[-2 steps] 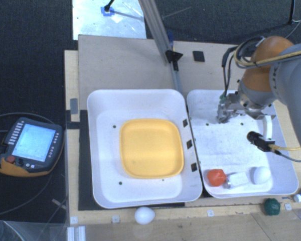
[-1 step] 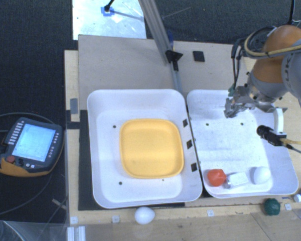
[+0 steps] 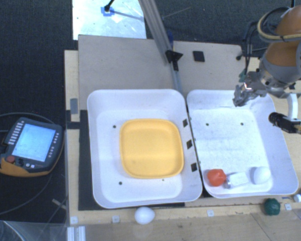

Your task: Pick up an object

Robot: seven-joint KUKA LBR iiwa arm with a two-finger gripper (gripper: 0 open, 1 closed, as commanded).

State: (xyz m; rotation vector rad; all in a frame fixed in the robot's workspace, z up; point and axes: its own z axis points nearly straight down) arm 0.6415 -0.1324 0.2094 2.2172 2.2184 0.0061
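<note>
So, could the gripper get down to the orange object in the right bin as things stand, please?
Probably yes: the gripper hovers over the same bin's far edge, and nothing covers the orange object, though a white piece lies close beside it.

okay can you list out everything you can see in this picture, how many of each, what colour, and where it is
Bins: two, white, side by side on the bench.
Plate: one, yellow, square with rounded corners, centre of the left bin.
Red object: one, near front-left corner of the right bin.
Small white object: one, just right of the red object.
White ball: one, front of the right bin, right of the others.
White egg-shaped object: one, on the bench in front of the left bin.
Green object: one, dark green, on the bench by the right bin's front-right corner.
Handheld controller: one, grey and orange, left of the bench.
Gripper: one, grey, over the right bin's back-right corner.
</note>
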